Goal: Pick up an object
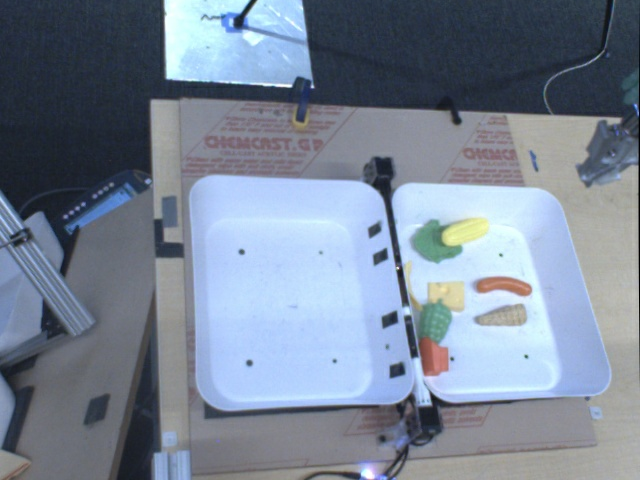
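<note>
While the gripper (606,158) state can't be told, the sausage (503,286) lies lengthwise left-right.

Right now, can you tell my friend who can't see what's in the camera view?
Two shallow white plastic bins sit side by side; the right bin holds small toy foods: yellow corn, a red sausage and a tan cone. The grey tool hangs beyond its far right corner.
</note>
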You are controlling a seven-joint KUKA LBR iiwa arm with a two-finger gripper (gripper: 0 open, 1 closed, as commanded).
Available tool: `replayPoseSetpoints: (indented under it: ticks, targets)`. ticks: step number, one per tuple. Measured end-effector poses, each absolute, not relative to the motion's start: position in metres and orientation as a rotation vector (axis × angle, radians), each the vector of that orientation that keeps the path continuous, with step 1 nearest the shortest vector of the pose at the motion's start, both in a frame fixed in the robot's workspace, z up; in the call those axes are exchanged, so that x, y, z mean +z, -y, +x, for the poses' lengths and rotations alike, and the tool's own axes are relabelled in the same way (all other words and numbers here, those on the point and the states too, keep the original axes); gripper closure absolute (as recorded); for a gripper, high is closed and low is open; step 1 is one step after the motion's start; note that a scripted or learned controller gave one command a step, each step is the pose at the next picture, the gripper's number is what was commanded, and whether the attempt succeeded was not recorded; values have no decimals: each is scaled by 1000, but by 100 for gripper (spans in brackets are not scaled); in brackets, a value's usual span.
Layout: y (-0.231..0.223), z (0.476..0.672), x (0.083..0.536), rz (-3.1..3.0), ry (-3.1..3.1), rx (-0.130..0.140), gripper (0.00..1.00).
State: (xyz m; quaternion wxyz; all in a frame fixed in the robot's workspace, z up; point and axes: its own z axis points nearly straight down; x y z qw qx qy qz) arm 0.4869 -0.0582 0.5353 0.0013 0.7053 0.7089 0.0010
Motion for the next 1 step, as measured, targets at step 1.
replayPoseSetpoints:
  ticks: [1]
  targets:
    - [41,487,535,2214,-2226,4,100]
